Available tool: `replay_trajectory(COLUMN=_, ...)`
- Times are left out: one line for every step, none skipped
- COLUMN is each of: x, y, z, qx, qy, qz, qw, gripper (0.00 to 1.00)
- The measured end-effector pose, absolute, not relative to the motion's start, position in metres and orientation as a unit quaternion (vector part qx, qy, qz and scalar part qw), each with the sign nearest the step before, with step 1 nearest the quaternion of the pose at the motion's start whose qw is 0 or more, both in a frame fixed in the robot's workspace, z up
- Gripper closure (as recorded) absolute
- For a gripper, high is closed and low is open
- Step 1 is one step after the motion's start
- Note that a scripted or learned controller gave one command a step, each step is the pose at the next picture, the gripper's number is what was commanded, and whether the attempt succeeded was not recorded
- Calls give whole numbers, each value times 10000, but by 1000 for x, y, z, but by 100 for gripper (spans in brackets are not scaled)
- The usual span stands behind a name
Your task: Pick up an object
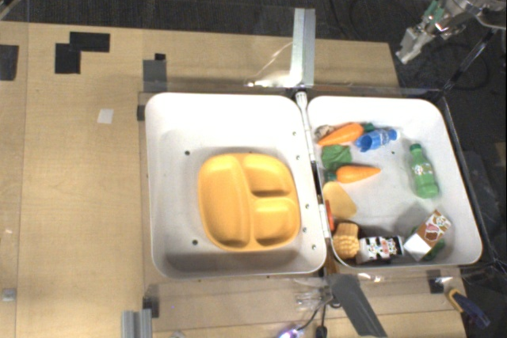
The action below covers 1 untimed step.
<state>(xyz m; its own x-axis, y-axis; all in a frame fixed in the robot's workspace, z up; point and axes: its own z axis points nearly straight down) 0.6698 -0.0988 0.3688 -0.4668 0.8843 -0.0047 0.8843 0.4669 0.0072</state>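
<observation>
Carrots (358, 172) crowd the right bin (455, 146); claw (413, 42) above, grip state unclear, arm cut off.

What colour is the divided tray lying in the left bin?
Yellow. The divided tray shows clearly in the camera view, against the white left bin.

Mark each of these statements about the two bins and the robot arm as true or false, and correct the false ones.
1. The yellow divided tray lies in the left bin. True.
2. The green bottle lies in the left bin. False: it lies in the right bin, near its right wall.
3. The gripper is down among the items in the right bin. False: it is beyond the bin's far right corner, over the dark floor.
4. Two orange carrots lie in the right bin. True.
5. The blue bottle is beside the upper carrot. True.
</observation>
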Motion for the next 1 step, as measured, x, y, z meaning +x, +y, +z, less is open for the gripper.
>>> replay_trajectory(x=669, y=-119, z=438, qx=5208, qy=8537, qz=23, qw=48, gripper=100)
